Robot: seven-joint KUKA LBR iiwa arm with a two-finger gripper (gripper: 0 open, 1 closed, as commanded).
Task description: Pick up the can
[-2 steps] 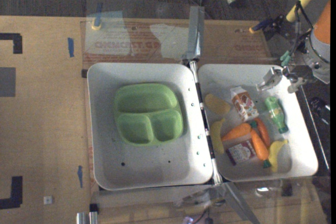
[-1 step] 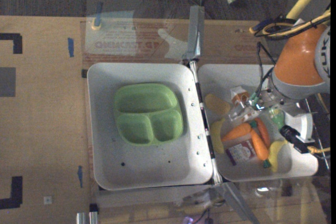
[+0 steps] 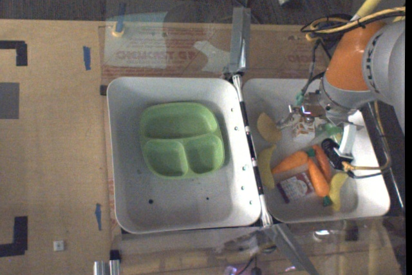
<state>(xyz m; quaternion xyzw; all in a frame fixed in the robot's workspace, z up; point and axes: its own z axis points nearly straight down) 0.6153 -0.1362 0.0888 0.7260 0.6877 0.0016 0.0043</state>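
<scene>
**Tabletop** [image 3: 51,138]: brown board carrying two shallow white bins side by side

**Left bin** [image 3: 122,203]: holds one green divided tray [image 3: 182,138] with three compartments. The tray lies flat, slightly toward the bin's far edge and apart from every wall

**Right bin** [image 3: 376,203]: holds a crowded group of small things in its middle and near half

**Can** [image 3: 296,188]: red-and-white label, lying on its side close to the near edge of the right bin, left of that edge's middle. It sits just below the two carrots, and the end effector is well apart from it, toward the far edge

**Carrots**: one orange carrot [image 3: 291,162] lies slantwise at the bin's middle. A second carrot [image 3: 317,176] lies just right of the can, with its tip toward the near edge

**Yellow pieces**: a long yellow piece [image 3: 264,167] lies along the left wall of the right bin. A pale round piece [image 3: 269,127] sits beyond it by the same wall, and a curved yellow piece [image 3: 337,188] lies near the near right corner

**Pale labelled item** [image 3: 302,131]: lies directly beneath the end effector, too blurred to identify

**Arm** [image 3: 360,67]: grey with an orange band, reaching in over the right bin's far right corner

**End effector** [image 3: 306,114]: low over the far half of the right bin, above the pale labelled item. Whether it is apart or together cannot be told
</scene>
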